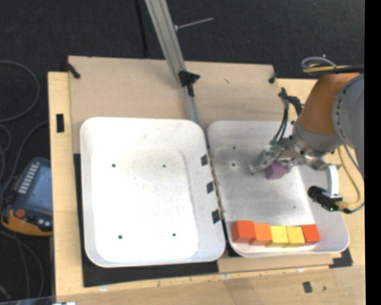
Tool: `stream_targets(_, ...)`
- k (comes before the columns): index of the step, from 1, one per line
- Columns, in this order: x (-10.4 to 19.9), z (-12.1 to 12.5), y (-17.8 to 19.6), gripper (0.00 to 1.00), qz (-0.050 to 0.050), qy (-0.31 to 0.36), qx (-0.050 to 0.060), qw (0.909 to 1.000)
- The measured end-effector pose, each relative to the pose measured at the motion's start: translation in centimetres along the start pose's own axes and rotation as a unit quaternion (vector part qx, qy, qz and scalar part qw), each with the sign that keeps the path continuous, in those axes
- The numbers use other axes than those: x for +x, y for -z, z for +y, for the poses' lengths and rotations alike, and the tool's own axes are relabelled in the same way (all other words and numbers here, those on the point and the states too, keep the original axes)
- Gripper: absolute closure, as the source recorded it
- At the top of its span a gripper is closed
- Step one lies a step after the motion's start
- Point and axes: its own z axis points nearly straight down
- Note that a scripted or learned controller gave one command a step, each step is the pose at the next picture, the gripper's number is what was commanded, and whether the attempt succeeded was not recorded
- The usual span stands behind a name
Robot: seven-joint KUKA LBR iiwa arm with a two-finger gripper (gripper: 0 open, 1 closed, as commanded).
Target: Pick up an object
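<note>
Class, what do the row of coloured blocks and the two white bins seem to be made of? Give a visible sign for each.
Row of coloured blocks: probably painted wood or matte plastic; flat orange and yellow faces, crisp edges, no shine. White bins: likely moulded plastic; rounded corners, smooth speckled surface with a thin raised rim.

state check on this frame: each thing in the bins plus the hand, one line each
purple block: in the right bin, right at the hand's tip, touching or partly under it; grasp not confirmed.
row of blocks: orange to yellow, side by side along the right bin's near edge, untouched.
hand: low inside the right bin, at the purple block.
right bin: holds the blocks and the hand.
left bin: only dark specks visible.
</note>
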Motion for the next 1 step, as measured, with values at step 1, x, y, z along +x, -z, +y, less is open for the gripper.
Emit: stream_targets(1,-0.27,0.2,1.13,1.0,-0.002,-0.001,-0.003,1.0)
